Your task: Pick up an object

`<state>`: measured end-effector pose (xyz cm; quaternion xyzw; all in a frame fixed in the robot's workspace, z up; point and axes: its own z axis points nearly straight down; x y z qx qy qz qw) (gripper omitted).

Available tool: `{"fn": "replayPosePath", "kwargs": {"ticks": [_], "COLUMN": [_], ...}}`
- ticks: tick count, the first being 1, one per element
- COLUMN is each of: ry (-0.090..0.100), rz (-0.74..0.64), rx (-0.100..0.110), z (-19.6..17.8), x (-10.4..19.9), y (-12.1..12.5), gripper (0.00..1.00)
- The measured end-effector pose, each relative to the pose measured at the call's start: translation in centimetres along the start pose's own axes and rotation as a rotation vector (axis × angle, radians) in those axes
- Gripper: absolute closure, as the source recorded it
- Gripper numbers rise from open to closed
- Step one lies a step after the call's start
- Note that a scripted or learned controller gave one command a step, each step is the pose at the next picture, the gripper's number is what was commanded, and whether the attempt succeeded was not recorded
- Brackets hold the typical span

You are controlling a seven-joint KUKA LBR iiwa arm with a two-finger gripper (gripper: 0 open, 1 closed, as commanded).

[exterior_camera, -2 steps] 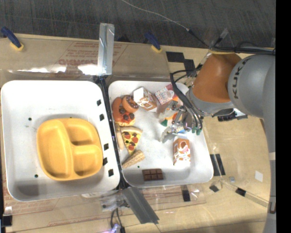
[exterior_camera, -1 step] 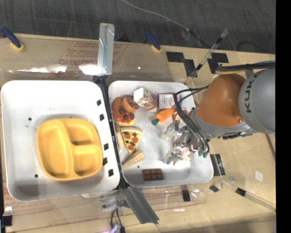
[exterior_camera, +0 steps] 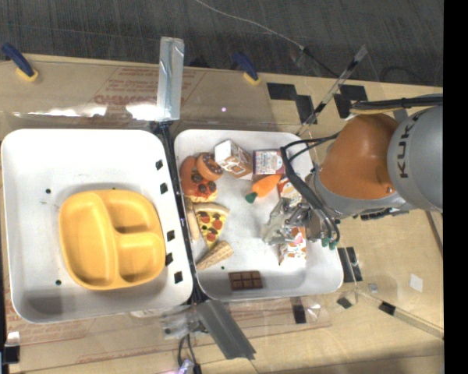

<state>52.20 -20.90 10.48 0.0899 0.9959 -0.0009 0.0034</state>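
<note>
The gripper (exterior_camera: 285, 226) hangs low inside the right bin (exterior_camera: 327, 275), just right of the pizza slice (exterior_camera: 210, 223), which serves here as the landmark. Whether it is released or clenched I cannot tell; the metal there is a blur against the white floor.

The toys seem scattered loosely so that any one can be taken. Above the pizza slice lies a brown burger-like toy (exterior_camera: 199, 175); up and to the right are a small carton (exterior_camera: 234, 159), a darker carton (exterior_camera: 267, 161) and a carrot (exterior_camera: 264, 186). Below the pizza slice lies an ice-cream cone (exterior_camera: 213, 255), and lower right a chocolate bar (exterior_camera: 246, 280).

The likeliest target is the orange-and-white carton (exterior_camera: 295, 248), well right of the pizza slice, lying just beside and under the gripper, probably touching it. Far left of the pizza slice, a yellow divided plate (exterior_camera: 113, 238) sits in the left bin (exterior_camera: 23, 162).
</note>
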Motion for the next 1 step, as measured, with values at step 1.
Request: {"fn": "replayPosePath", "kwargs": {"ticks": [1], "ry": [0.003], "rz": [0.083], "rx": [0.0], "z": [-5.21], "x": [-5.64], "y": [0.9], "gripper": [1.0]}}
